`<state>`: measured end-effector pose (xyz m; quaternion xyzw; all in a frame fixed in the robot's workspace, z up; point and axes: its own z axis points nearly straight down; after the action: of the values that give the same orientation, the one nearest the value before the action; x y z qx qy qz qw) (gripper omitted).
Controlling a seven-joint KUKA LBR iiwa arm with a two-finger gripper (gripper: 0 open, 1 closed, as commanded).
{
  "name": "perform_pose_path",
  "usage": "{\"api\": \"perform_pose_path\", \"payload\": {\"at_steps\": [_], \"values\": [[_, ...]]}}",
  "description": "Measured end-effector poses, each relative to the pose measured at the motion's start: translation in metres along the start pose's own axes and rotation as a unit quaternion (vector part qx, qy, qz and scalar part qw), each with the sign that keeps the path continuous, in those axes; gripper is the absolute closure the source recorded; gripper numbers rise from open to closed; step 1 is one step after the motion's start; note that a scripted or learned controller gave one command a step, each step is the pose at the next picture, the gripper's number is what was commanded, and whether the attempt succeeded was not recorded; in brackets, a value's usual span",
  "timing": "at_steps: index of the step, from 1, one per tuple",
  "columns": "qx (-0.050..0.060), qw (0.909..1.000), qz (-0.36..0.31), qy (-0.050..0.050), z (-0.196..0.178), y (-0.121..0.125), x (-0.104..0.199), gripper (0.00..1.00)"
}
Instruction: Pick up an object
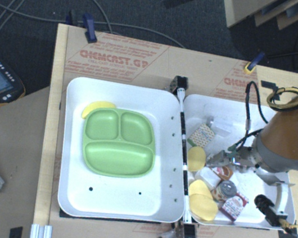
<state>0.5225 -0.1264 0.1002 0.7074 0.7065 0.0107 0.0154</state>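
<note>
I note both shallow white plastic bins (72, 130) look smooth and faintly glossy. The green three-compartment plastic tray (119, 142) in the left bin has a smooth, satin surface. The pale brown board bench top (148, 58) reads matt, with red printed lettering. In the right bin, the yellow rounded pieces (203, 202) appear smooth, and the small red packet (234, 206) looks shiny.

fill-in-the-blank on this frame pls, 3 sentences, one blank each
1. The green divided plate lies in the ____ bin.
2. The thing tucked under the plate's upper left edge is coloured ____.
3. The gripper is over the ____ bin, among small items.

Missing words: left; yellow; right
</note>
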Motion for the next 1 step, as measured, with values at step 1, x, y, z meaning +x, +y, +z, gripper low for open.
{"api": "perform_pose_path", "payload": {"at_steps": [1], "values": [[-0.007, 1.0000, 0.000, -0.001, 0.0004, -0.0099, -0.0013, 0.00]]}}
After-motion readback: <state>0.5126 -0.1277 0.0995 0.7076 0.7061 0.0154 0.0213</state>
